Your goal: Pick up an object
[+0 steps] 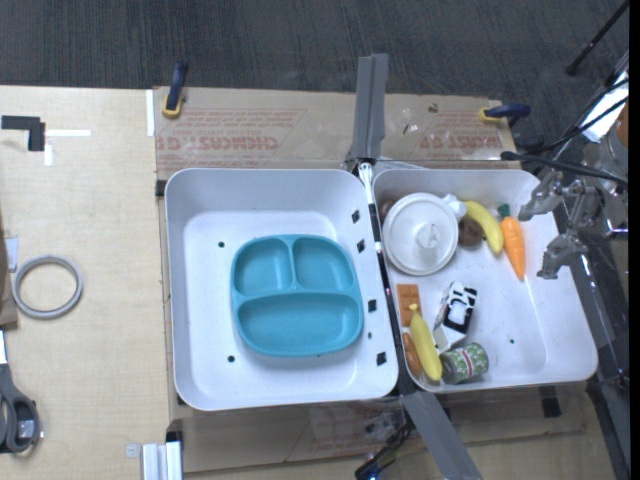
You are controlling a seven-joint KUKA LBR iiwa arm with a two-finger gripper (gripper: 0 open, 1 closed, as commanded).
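Note:
The right bin holds several objects. A white bowl sits upside down at the back left, with a yellow banana and an orange carrot to its right. In front lie a black-and-white toy, a second banana, a green can and an orange-brown block. My gripper hovers over the bin's right side, just right of the carrot. Its fingers are spread open with nothing between them.
The left bin holds a blue divided plate. On the wooden bench to the left lie a grey tape ring and scissors. Cables and the arm's body crowd the right edge.

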